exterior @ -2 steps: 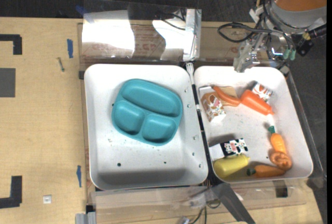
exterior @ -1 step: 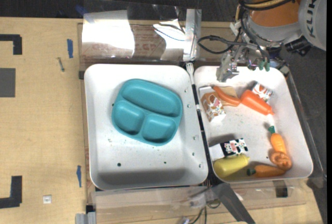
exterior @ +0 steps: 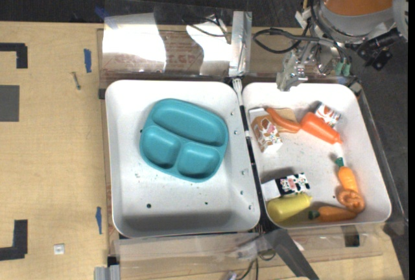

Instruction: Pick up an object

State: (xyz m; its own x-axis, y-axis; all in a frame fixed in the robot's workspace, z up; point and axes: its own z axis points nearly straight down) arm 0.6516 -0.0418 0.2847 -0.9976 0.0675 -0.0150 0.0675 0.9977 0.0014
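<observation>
My gripper (exterior: pixel 293 78) hangs over the back rim of the right bin (exterior: pixel 373 162), its fingers slightly apart and nothing between them. Just below it in that bin lie a white packet with brown print (exterior: pixel 266 133), a thin orange strip (exterior: pixel 283 120), an orange carrot-like toy (exterior: pixel 318 129) and a small red and white item (exterior: pixel 329 115). Nearer the front sit a black and white patterned block (exterior: pixel 294 184), a yellow rounded toy (exterior: pixel 288 207) and orange toys (exterior: pixel 348 186) along the right wall. A teal divided plate (exterior: pixel 185 139) lies in the left bin (exterior: pixel 123 162).
A clear plastic sheet and a metal upright (exterior: pixel 240 45) stand behind the bins. Cables (exterior: pixel 275 39) trail beside the wrist. Wooden bench top (exterior: pixel 45 142) with black tape marks lies to the left.
</observation>
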